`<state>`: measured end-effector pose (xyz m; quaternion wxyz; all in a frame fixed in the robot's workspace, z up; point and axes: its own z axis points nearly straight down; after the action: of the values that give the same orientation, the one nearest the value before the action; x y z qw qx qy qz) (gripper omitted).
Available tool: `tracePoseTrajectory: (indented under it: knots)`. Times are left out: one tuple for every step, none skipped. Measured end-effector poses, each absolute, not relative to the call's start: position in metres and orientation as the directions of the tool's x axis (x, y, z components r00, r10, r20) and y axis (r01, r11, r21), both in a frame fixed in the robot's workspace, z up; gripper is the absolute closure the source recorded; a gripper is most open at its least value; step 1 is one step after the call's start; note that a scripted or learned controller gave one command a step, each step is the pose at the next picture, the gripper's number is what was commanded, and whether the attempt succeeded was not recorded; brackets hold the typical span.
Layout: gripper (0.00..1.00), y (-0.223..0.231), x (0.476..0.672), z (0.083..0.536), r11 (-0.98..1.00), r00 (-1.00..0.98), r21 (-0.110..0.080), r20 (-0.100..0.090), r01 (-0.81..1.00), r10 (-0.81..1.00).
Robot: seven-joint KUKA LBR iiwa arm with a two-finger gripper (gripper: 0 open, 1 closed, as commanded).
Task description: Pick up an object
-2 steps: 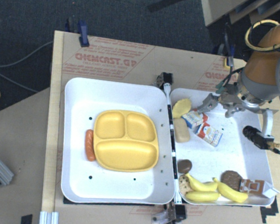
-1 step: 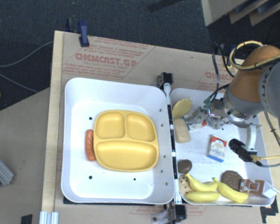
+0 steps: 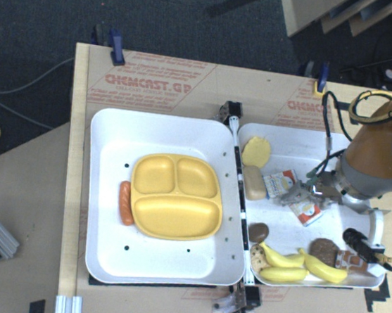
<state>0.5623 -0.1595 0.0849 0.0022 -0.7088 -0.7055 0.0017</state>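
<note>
A grey KUKA arm (image 3: 374, 158) with an orange band reaches in from the right over the right bin (image 3: 288, 227), one of two shallow white bins set side by side on a bench (image 3: 155, 83) covered with printed brown board. Its gripper (image 3: 310, 192) hangs low near the middle of that bin, between two small red-and-white packets: one (image 3: 276, 183) just to its left, the other (image 3: 309, 214) just on its near side. How far the gripper is open, and whether it has hold of anything, cannot be told from this angle.

Along the bin's left wall lie a pale yellow round piece (image 3: 257, 151) at the far end, a tan block (image 3: 254, 183) just nearer than it, and a small brown lump (image 3: 258, 232) nearer again. A bunch of yellow bananas (image 3: 289, 265) lies along the near wall, with a brown disc (image 3: 323, 249) touching its far side.

The left bin (image 3: 112, 149) carries a yellow divided plate (image 3: 175, 196) at its centre, and an orange-red sausage (image 3: 126, 202) lies against the plate's left edge.
</note>
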Motion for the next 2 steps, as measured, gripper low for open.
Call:
tracePoseTrajectory:
  knots:
    - [1.00,-0.157,0.566,0.095,-0.001,0.001,0.001,0.000,1.000,1.000]
    - [1.00,-0.071,0.524,0.190,0.007,-0.007,0.005,0.003,1.000,1.000]
